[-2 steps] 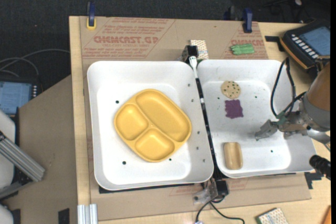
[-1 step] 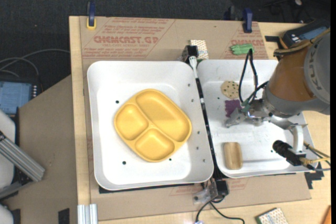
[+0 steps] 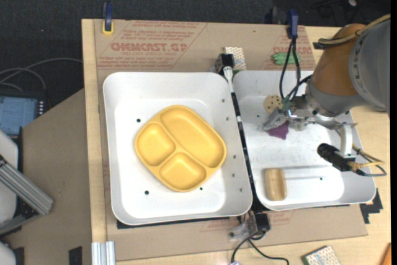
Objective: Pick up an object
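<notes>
Gripper (image 3: 280, 119) low in right bin (image 3: 310, 192) near its left wall, over purple thing (image 3: 279, 131); open or closed unclear. Yellow tray (image 3: 180, 147) fills left bin (image 3: 124, 152) centre.

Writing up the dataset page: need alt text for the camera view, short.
A grey and orange robot arm reaches from the right into the right white bin, its gripper low over a small purple object. That bin also holds a tan block; the left bin holds a yellow divided tray.
</notes>
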Available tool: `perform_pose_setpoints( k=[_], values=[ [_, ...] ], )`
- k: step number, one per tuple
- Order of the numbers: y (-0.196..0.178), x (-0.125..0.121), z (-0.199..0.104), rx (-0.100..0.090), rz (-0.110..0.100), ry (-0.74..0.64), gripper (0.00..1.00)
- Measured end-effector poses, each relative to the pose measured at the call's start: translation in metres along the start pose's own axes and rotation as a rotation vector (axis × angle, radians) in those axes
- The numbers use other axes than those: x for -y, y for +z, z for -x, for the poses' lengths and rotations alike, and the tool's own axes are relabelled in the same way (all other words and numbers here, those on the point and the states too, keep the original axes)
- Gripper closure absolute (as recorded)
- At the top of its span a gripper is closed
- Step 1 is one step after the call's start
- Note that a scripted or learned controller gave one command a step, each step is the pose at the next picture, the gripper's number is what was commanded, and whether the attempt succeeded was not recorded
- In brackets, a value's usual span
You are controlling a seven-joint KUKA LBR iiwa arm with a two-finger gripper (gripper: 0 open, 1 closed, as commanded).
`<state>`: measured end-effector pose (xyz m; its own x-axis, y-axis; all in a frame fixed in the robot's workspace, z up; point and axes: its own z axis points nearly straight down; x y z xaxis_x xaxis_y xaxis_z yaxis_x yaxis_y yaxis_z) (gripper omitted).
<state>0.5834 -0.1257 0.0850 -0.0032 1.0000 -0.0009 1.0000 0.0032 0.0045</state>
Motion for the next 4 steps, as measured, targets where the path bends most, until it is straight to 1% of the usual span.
perform_pose_setpoints(
  k=[1,2,3,4],
  values=[
    [-0.012,0.001,0.002,0.002,0.003,0.003,1.0],
    [-0.235,-0.03,-0.008,0.004,0.018,0.0,1.0],
    [-0.063,-0.08,0.015,-0.003,-0.017,0.004,1.0],
    [0.005,-0.082,-0.027,-0.004,-0.011,0.0,1.0]
  ],
)
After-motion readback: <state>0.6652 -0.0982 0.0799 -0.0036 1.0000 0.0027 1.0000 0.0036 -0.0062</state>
